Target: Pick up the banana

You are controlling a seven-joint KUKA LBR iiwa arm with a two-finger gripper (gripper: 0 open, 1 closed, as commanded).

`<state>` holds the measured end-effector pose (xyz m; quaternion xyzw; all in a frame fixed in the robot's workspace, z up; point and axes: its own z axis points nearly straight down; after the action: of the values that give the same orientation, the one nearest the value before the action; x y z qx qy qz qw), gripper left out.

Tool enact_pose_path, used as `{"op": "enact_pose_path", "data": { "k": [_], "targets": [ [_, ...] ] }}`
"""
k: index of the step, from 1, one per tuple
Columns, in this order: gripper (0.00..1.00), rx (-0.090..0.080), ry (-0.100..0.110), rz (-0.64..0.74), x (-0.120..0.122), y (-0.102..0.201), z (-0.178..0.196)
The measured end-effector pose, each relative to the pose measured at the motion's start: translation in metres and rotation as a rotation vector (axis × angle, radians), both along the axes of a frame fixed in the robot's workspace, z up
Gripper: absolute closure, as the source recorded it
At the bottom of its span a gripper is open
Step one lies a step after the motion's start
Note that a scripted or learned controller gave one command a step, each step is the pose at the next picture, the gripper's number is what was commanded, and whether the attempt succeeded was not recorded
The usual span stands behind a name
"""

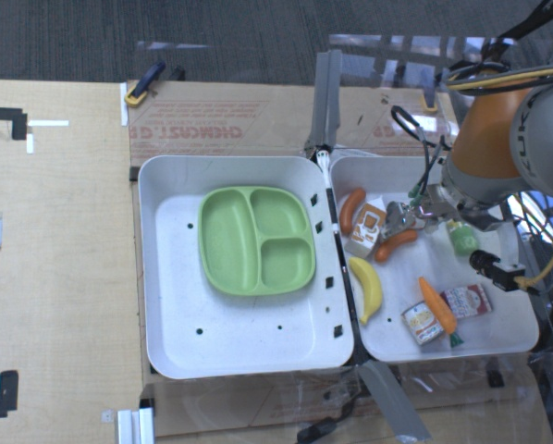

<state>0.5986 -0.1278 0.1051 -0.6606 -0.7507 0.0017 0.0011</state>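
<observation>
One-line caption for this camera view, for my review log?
Arm's hand hovers over the right bin near a hot dog; banana lies untouched; green plate in left bin.

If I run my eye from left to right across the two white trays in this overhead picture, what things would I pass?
Green divided plate → banana → carrot → small red-and-white packet. The items in the upper part of the right tray, near the gripper, overlap too much to order.

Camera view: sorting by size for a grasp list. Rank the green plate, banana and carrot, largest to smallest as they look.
1. green plate
2. banana
3. carrot, close to the banana in length, so that order is unsure.
</observation>
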Motion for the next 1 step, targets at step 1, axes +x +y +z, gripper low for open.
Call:
{"op": "enact_pose_path", "data": {
  "k": [1],
  "targets": [
    [0.00, 0.001, 0.002, -0.081, -0.0863, 0.0277, -0.0164]
  ]
}}
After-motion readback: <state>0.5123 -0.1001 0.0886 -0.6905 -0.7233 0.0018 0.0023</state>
